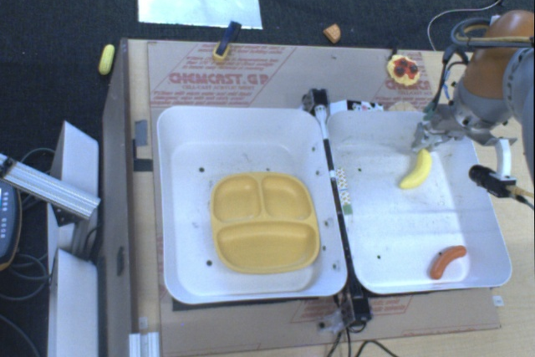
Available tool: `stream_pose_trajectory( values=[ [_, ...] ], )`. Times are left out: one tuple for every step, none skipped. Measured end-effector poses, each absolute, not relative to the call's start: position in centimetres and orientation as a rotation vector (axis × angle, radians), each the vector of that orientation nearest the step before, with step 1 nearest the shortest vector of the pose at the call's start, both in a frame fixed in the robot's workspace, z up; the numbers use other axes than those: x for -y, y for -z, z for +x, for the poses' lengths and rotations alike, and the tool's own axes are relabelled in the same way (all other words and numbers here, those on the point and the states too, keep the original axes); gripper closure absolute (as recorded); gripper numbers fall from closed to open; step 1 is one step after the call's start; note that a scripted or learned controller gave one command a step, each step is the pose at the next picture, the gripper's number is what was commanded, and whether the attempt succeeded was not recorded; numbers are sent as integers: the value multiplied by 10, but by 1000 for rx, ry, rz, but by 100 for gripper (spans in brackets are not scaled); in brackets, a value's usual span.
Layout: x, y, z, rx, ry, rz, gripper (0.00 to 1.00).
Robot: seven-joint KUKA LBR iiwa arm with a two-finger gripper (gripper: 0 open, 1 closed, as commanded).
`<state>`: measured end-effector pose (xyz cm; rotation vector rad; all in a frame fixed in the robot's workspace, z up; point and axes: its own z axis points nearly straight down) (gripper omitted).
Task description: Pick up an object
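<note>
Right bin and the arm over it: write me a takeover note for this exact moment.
Pincer: low over the right bin, at the upper end of the banana; grip state cannot be judged.
Banana: lying on the bin floor, not lifted.
Sausage: near that bin's front right corner, untouched.
Left bin: holds the yellow divided plate.
Done: approach to the banana.
Left: grasp and lift an object.

White bins [251, 125], yellow divided tray [265, 221] in left one. Right bin: yellow banana [416, 170], orange-red sausage [447, 262]. Arm [493, 79] grey w/ orange band. Bench board [242, 67] tan w/ red lettering. Floor dark.
</note>
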<state>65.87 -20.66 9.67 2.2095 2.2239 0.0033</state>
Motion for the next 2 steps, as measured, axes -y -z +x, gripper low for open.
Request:
stream_pose_trajectory(
  values=[
    [106,-213,624,-2224,-8,2212,100],
    [57,-199,595,-2227,-1,2216,100]
  ],
)
